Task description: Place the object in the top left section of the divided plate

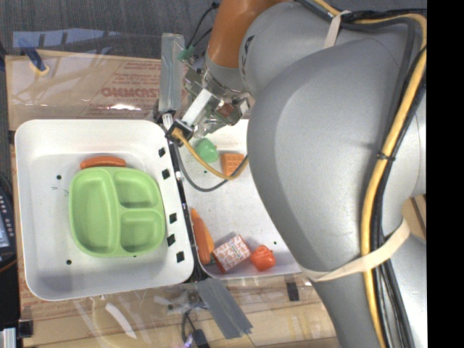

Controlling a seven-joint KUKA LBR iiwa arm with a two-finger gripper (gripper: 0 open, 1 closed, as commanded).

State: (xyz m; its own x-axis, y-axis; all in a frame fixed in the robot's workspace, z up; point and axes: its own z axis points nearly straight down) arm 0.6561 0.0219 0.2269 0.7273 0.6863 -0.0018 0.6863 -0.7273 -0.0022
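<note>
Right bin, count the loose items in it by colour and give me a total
Green: 1, a rounded green piece below the gripper
Orange: 3, a waffle-textured block, a long piece at the left wall, a small pepper-like piece
Pink patterned: 1, a small box
Total: 5 visible; the arm hides part of the bin.

- Divided plate (116, 212): green plastic, smooth, slight sheen.
- Bins (43, 143): white, matt.
- Arm (326, 143): grey shell, smooth, satin.
- Bench (72, 78): clear glossy film.
</note>
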